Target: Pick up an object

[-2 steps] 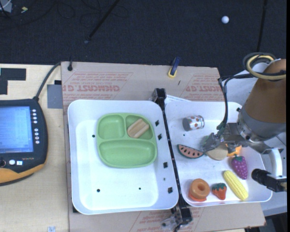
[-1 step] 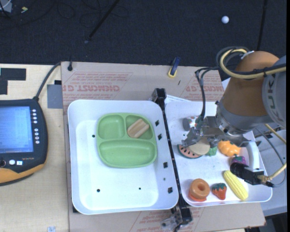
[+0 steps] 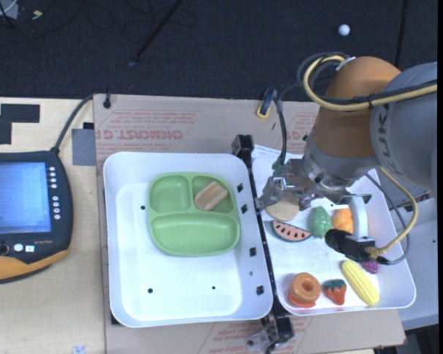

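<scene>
The two-finger metal gripper (image 3: 283,192) hangs low over the right white bin's (image 3: 399,297) upper left, just above a flat tan disc (image 3: 283,211); its grasp cannot be judged. A watermelon slice toy (image 3: 291,231) lies just beside the disc. Such a flat piece may slip away, or the bin wall may catch the gripper.
</scene>
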Controlling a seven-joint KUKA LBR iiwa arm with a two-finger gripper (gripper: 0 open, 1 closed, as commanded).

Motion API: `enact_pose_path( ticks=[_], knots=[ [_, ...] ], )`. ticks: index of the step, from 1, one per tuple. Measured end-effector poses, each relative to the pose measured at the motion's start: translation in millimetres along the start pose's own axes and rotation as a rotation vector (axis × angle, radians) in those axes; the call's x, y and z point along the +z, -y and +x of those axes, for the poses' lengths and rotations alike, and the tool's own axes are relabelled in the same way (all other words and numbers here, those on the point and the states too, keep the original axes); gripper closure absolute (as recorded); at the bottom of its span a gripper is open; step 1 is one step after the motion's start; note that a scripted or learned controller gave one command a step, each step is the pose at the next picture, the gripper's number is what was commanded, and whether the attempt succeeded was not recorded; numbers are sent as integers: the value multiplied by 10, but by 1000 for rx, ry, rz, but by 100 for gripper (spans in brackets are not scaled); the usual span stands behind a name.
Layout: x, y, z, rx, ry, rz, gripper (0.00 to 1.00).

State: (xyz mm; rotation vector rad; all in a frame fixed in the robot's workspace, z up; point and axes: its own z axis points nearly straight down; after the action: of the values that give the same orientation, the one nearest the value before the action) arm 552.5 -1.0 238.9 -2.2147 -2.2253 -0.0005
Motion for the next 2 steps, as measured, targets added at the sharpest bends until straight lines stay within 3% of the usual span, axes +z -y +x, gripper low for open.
enact_pose_path(
  ticks=[2],
  knots=[
    [84, -545, 1011, 0, 1, 1, 100]
  ],
)
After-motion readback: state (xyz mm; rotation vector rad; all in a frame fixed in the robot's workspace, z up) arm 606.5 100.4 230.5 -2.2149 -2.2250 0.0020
